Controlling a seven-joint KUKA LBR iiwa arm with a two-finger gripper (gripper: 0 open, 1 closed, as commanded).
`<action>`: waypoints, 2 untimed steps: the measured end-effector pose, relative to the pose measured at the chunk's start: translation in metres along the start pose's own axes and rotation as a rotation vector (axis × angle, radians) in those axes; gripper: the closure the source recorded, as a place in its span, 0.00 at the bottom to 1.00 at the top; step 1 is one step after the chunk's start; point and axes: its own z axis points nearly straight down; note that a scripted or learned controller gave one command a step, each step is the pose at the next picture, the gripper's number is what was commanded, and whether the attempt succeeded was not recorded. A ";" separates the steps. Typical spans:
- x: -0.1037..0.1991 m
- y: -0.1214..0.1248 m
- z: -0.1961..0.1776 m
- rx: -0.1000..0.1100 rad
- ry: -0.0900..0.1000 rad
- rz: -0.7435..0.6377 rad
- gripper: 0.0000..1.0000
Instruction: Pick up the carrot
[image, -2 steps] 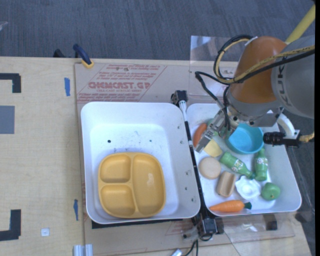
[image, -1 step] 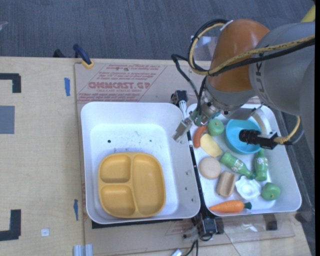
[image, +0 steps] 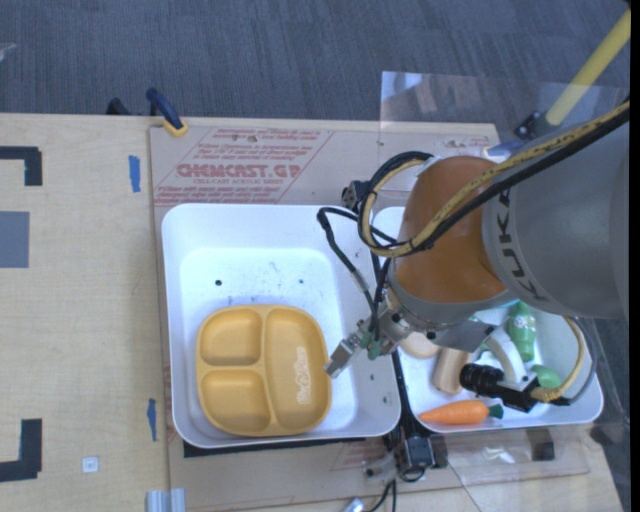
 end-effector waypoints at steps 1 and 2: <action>-0.014 0.033 0.095 -0.016 -0.005 0.070 0.00; -0.012 0.034 0.087 -0.014 0.002 0.073 1.00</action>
